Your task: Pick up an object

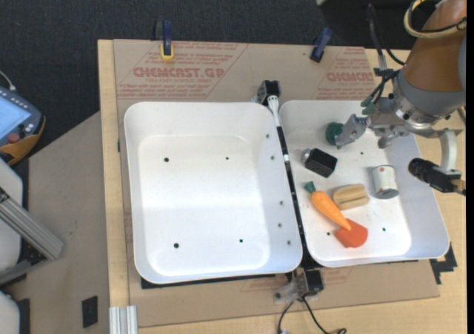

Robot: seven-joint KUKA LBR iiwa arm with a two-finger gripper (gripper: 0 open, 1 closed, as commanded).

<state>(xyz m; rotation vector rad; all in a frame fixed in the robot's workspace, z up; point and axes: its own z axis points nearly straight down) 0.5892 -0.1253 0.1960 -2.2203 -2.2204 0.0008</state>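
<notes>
Several objects lie in the right bin (415,240). A teal object (335,132) sits near the far edge, with a black block (321,161) in front of it. A silver cylinder (384,181), a tan block (349,195), an orange carrot (328,206) and a red piece (353,235) lie toward the near side. My gripper (370,133) hangs over the far part of this bin, just right of the teal object. Its fingers (353,128) stand apart, open, with nothing between them.
The left bin (141,199) lies beside the right one, the two rims meeting along a black strip (285,169). The grey and orange arm (437,51) comes in over the right bin's far right corner. Clamps (167,40) hold the cardboard base at the back.
</notes>
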